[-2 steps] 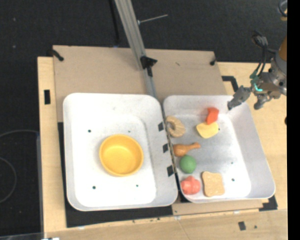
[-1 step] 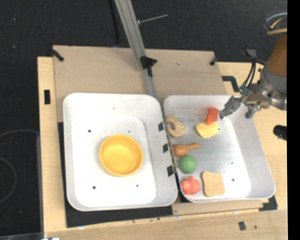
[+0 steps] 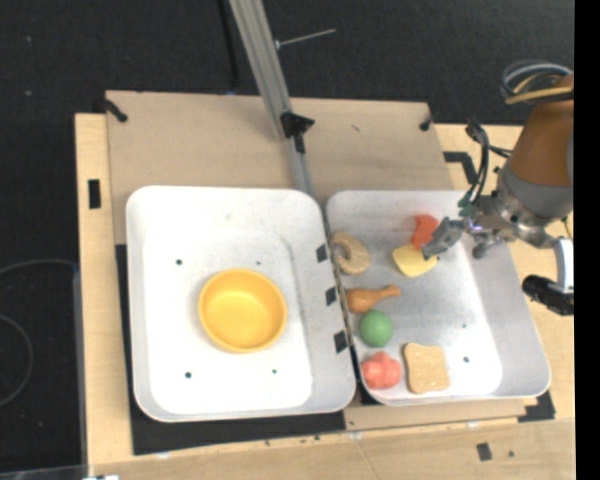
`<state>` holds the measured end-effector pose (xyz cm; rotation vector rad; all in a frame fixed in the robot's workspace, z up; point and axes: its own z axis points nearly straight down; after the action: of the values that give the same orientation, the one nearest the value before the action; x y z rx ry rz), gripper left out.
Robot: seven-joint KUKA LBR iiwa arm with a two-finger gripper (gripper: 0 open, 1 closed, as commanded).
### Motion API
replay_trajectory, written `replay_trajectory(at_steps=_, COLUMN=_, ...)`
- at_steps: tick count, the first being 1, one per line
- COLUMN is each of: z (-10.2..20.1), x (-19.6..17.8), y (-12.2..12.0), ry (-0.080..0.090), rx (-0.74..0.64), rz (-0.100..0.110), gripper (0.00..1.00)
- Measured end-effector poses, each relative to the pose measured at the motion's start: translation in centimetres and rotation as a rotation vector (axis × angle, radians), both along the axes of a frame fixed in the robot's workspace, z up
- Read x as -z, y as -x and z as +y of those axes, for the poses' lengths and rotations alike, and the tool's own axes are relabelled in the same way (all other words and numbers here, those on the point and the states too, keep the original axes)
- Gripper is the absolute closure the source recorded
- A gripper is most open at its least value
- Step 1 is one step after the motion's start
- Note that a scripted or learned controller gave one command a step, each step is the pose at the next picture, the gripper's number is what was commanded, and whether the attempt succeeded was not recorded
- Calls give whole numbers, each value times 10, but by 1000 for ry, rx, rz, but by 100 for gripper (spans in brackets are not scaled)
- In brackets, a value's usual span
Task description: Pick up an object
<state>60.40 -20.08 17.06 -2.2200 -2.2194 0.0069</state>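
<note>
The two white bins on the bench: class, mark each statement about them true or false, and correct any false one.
1. The yellow bowl sits in the left bin. True.
2. The toast slice lies at the far edge of the right bin. False: it lies near the front edge, beside the red tomato-like piece.
3. The green ball lies between the drumstick and the red tomato-like piece. True.
4. The gripper hangs above the left bin. False: it is above the right bin, by the yellow wedge and the red-orange piece.
5. The bagel rests inside the yellow bowl. False: it lies in the right bin, near the divide.
</note>
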Motion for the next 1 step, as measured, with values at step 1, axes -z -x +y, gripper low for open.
replay_trajectory(at_steps=1, z=-5, x=43, y=1, ry=1, rx=1, rz=-2, gripper=0)
